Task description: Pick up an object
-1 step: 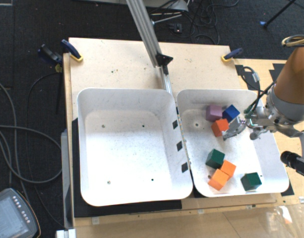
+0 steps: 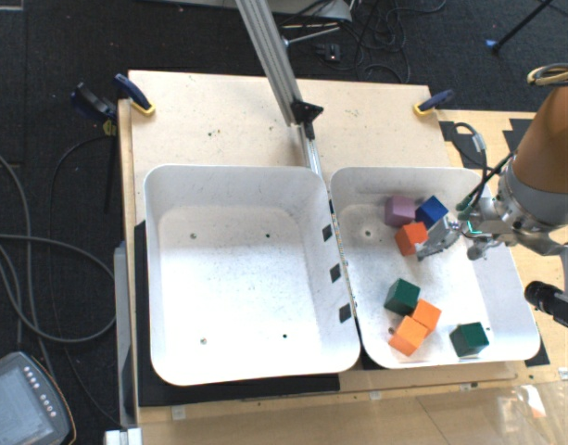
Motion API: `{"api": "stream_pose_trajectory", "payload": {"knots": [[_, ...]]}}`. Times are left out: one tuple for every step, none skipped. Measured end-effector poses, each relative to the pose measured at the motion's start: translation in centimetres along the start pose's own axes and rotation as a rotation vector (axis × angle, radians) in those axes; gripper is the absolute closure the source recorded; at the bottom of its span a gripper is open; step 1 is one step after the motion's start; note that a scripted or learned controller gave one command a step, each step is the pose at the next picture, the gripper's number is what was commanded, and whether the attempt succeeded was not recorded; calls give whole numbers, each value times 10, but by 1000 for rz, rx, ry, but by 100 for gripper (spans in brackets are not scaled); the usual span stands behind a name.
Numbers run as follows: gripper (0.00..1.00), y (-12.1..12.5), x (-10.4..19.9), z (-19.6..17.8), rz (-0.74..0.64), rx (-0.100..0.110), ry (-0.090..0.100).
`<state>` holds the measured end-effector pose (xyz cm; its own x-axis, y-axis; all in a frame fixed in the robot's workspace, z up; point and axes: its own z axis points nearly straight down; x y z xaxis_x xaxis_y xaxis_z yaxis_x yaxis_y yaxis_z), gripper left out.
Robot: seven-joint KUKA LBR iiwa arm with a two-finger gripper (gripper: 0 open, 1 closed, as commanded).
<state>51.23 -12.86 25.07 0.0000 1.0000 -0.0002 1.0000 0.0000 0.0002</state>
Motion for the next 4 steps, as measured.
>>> {"api": "stream_pose_trajectory", "payload": {"knots": [[0, 2, -3, 44, 1, 5, 0], [0, 7, 6, 102, 0, 6, 2], [0, 6, 6, 156, 1, 5, 1], [100, 7, 6, 143, 1, -1, 0]]}}
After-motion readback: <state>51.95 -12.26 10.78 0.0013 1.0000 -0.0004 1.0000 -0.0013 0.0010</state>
